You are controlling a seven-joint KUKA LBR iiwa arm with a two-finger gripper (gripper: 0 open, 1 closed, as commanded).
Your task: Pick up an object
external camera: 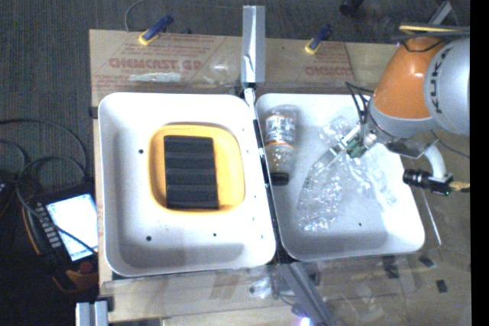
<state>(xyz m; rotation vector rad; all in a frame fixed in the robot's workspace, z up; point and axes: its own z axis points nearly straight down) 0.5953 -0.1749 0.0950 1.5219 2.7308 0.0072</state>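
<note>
1. I see the clear plastic bottle with the orange label [279,140] lying at the centre of the frame, in the right white bin [397,237].
2. My gripper [356,144] hangs right of it over crumpled clear wrap [328,183]; I cannot tell its state.
3. Nothing looks lifted yet; the grasp remains.

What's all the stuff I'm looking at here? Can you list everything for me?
Bins: two, white, side by side on the bench.
Sponge: one, yellow with a black ridged top, in the middle of the left bin.
Bottle: one, clear with an orange label and dark cap, lying along the right bin's left wall.
Plastic wrap: one crumpled clear piece, in the middle of the right bin.
Clamps: two, blue and yellow, on the bench's far edge.
Tablet: one, lit screen, on the floor at left.
Arm: one, grey with an orange band, over the right bin's right side.
</note>
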